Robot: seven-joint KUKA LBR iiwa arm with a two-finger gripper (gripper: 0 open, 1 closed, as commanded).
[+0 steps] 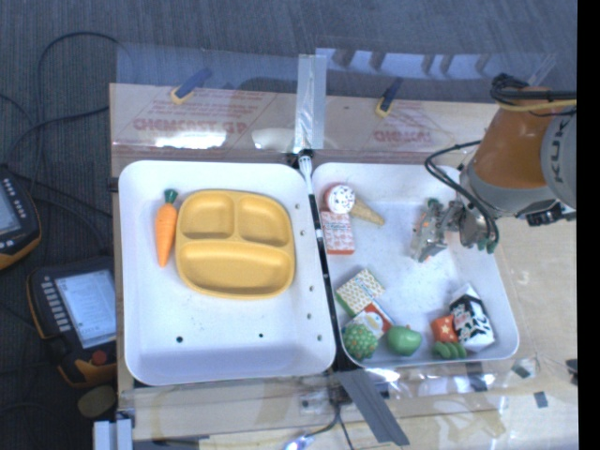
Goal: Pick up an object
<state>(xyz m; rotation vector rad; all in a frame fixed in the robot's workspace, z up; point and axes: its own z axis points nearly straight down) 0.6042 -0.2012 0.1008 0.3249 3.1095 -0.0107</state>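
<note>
Your gripper (429, 244) hangs low over the right bin (487, 293), upper middle, arm entering from the right. You cannot tell how the fingers stand; nothing shows between them. Objects in that bin: ice-cream cone (349, 202) and pink carton (337, 232) by the left wall; checkered box (360, 290), green ball (404, 340), cow-print carton (472, 321) along the front. Left bin (141, 336): yellow tray (234, 243), carrot (166, 228) just beside it.

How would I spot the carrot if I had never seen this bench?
Look in the left bin, which holds a yellow tray. The carrot lies upright along the tray's left edge, just outside it. It is the only orange thing there, slim, with a green top.
</note>
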